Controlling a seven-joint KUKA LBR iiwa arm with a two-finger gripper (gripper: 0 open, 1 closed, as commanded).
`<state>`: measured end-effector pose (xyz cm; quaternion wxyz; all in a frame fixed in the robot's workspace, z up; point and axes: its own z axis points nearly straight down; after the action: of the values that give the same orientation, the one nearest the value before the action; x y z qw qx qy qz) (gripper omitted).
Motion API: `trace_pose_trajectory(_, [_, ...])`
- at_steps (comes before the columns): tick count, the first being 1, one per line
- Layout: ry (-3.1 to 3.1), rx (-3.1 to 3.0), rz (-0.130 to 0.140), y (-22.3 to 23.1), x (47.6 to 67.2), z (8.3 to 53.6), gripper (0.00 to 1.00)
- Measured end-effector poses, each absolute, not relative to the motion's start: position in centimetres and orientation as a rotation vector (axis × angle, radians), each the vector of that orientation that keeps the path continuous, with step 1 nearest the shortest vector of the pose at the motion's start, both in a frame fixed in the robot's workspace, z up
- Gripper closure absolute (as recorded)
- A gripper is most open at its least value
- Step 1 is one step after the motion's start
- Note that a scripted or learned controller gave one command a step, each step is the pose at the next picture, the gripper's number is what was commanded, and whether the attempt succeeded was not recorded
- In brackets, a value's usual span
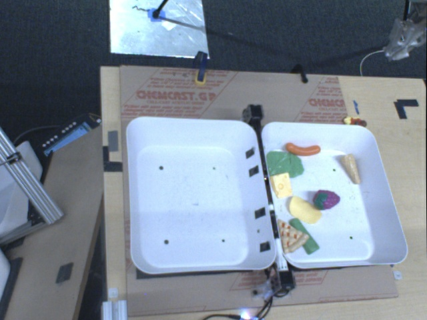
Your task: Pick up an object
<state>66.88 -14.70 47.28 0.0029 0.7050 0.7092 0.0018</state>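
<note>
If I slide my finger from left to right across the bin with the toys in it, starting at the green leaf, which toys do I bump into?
Flat green leaf toy → orange sausage-shaped toy → dark purple round berry toy → pale beige cone-shaped toy, all in the right white bin.

The left bin (193, 199) lies open to reach. In the right bin (373, 199), toys (297, 192) crowd the left side by the divider (267, 192); its right half is mostly free.

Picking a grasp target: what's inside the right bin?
The right bin holds a sausage, green leaf, cheese, purple piece, yellow piece, cone, pizza slice. Anything beneath them is hidden.
</note>
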Motion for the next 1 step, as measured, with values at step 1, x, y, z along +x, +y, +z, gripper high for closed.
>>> trace_pose_trajectory(1, [2.223, 2.213, 0.003, -14.38, 66.86, 49.63, 1.0])
